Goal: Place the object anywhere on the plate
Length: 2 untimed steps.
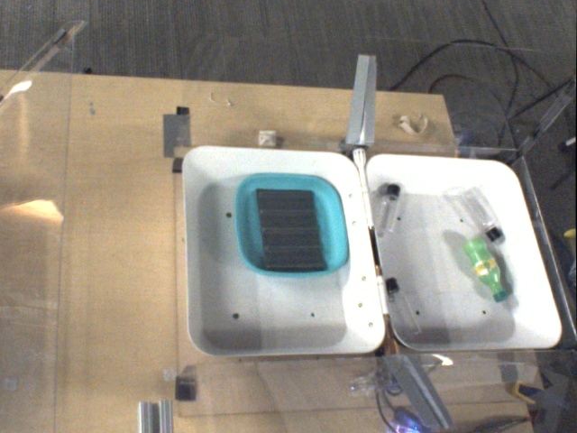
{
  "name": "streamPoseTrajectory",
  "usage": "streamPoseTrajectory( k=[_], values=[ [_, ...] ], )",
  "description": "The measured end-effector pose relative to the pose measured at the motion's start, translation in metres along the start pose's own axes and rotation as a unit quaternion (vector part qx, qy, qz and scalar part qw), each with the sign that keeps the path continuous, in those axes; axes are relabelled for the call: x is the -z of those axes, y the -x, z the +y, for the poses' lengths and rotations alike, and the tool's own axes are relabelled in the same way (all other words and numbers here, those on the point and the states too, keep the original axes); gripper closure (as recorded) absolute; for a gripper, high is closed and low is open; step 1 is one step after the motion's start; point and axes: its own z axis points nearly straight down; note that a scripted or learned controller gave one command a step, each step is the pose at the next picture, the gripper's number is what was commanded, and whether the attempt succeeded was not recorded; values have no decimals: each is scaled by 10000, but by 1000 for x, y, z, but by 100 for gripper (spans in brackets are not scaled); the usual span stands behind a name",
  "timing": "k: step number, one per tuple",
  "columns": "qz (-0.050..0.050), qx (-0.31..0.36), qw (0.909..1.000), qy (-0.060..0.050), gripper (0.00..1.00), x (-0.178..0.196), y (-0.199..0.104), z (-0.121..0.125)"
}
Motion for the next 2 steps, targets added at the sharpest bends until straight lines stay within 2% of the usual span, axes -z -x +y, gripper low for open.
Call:
streamPoseTrajectory(
  k=[1, 2],
  values=[
    [-14, 12, 10000, -3, 0, -1, -1, 0],
    [-15, -17, 10000, -10, 0, -120, 0, 0]
  ],
)
